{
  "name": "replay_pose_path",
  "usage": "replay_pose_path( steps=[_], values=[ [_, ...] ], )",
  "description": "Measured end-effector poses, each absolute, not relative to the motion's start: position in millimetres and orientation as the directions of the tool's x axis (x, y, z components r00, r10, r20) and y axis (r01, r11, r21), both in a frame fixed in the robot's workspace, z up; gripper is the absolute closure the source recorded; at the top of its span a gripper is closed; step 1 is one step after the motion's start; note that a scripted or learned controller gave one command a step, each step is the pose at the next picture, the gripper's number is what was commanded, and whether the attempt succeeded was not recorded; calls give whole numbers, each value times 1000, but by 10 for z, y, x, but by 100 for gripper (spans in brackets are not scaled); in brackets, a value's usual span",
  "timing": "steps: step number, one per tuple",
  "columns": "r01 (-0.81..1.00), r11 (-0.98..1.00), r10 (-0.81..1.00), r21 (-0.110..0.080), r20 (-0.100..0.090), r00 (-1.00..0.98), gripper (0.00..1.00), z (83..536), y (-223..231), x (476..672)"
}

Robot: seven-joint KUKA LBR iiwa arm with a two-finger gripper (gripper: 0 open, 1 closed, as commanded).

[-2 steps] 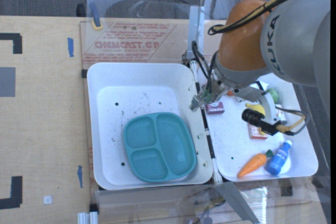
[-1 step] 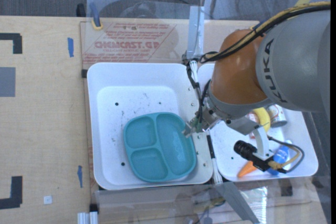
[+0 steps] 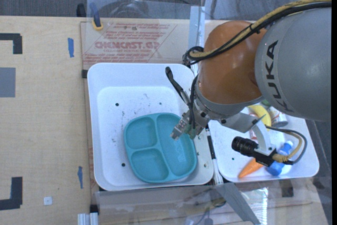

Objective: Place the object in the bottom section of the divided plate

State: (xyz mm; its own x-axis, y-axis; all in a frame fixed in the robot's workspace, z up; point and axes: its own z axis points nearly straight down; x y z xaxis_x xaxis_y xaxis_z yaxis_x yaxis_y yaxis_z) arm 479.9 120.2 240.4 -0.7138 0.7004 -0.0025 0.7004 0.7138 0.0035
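A teal divided plate (image 3: pixel 152 158) lies in the left white bin (image 3: pixel 105 113), towards its front right. It has two smaller sections on its left side and one long section on its right. My gripper (image 3: pixel 181 131) hangs from the orange-banded wrist over the upper end of the long right section, close to the plate's top right rim. I see no object clearly at its tip. The arm's bulk hides the wall between the bins and much of the right bin.
The right bin (image 3: pixel 311 165) holds several small items: an orange carrot-like piece (image 3: pixel 249 168), a blue item (image 3: pixel 278 166) and a yellow one (image 3: pixel 259 111). A black cable (image 3: pixel 176 84) runs from the wrist across the left bin's rim. Wooden bench lies to the left.
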Motion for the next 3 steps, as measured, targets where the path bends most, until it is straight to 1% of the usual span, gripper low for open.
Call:
replay_pose_path(
  steps=[1, 2, 3],
  values=[
    [699, 715, 700, 3, -3, -715, 100, 3704, 767, 5080],
    [859, 512, 859, -1, 0, -512, 100, 3215, 1177, 4793],
    [804, 594, 804, 1, 0, -594, 100, 1842, 704, 4794]
  ],
)
